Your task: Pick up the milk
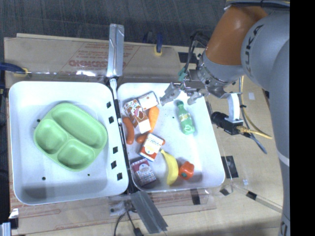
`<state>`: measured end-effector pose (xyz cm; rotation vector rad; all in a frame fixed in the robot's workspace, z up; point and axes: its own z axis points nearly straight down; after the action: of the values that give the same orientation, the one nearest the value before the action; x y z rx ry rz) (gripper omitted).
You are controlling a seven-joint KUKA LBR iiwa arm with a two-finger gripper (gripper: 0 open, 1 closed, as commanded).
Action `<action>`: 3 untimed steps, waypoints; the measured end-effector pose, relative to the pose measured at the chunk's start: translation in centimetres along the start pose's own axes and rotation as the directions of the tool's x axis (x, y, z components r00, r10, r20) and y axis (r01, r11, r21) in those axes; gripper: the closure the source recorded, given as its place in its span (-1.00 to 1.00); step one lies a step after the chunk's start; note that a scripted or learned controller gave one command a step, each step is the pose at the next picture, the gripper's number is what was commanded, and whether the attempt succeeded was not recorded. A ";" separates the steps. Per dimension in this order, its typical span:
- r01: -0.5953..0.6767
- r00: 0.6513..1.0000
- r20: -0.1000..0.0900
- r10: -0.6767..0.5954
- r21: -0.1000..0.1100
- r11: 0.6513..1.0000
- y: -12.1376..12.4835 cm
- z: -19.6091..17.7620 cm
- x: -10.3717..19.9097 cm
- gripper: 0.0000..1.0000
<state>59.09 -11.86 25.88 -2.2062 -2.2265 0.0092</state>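
Note:
The milk, a white carton with red and brown print, lies on its side in the upper left of the right bin. An orange carrot leans against its right side. My gripper hovers over the bin's upper middle, to the right of the milk and apart from it. Its fingers are spread open with nothing between them. The cap end of a green bottle lies just below the fingertips.
The right bin also holds a small white and orange carton, a banana, a red pepper, a dark packet and a sausage. A green divided plate sits in the left bin.

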 end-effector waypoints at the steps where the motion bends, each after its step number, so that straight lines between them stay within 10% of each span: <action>1: 0.051 0.999 0.001 -0.051 0.000 0.999 0.6 7.1 5.2 -1.00; 2: 0.161 0.987 0.001 -0.161 -0.002 0.987 -4.5 4.0 7.3 -1.00; 3: 0.308 0.951 0.000 -0.308 -0.001 0.951 -5.1 14.3 2.2 -1.00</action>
<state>53.82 -9.73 11.64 -1.8319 -2.5426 0.0062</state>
